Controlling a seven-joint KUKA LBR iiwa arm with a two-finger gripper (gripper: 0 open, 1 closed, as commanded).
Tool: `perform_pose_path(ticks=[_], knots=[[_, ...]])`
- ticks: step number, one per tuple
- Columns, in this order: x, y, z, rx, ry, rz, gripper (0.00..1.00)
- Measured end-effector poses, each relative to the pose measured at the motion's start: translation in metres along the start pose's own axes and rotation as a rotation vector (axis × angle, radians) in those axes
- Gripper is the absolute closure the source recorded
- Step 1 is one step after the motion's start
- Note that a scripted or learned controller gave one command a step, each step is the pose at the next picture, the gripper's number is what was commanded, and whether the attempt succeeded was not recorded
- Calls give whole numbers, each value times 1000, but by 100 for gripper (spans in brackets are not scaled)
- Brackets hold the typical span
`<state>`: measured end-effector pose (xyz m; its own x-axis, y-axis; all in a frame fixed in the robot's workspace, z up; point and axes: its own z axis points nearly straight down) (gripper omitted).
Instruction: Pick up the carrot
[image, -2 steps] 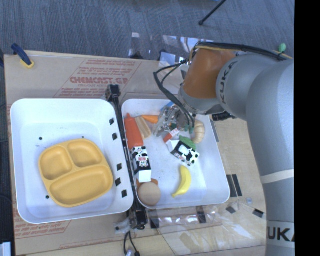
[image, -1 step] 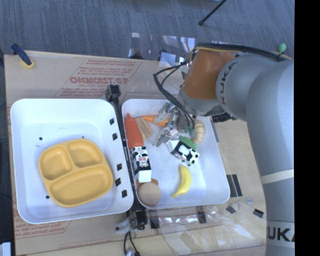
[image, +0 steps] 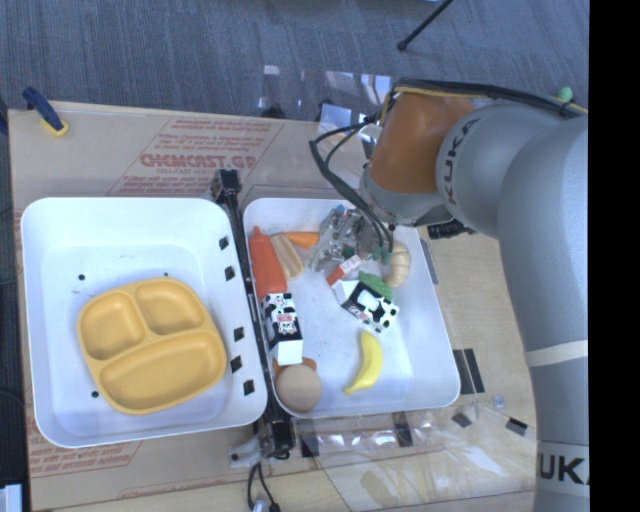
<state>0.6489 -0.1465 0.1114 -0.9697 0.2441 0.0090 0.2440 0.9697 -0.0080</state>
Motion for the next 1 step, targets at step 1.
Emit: perform_pose_path(ticks=[1], knots=[[0,0,0,0,0,0,0]])
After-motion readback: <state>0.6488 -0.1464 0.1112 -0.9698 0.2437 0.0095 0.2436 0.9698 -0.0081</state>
